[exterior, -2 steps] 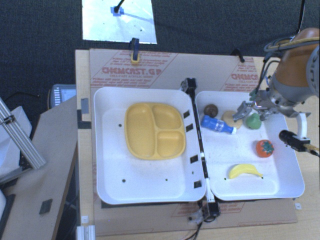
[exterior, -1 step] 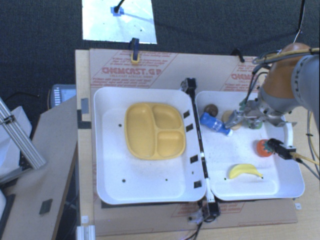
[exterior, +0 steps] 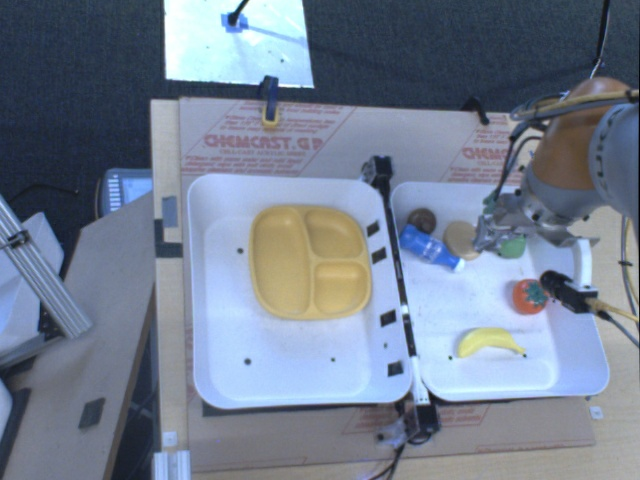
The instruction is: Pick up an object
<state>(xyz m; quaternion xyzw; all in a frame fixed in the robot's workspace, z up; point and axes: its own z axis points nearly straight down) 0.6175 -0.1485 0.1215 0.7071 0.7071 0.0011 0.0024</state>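
Left bin (exterior: 215,368): yellow tray (exterior: 308,262), three compartments, nothing else. Right bin (exterior: 570,373): blue bottle (exterior: 429,247) lying flat, brown ball (exterior: 422,219), tan disc (exterior: 460,237), green item (exterior: 512,246), tomato (exterior: 528,296), banana (exterior: 490,342). Gripper (exterior: 492,236) low over the bin's far side, between disc and green item; can't tell its opening.

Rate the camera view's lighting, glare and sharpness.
Camera view: even overhead light, soft shadows; mild glare on the left bin; the yellow tray and banana read crisp; the gripper is small and murky, and its fingers can't be resolved.
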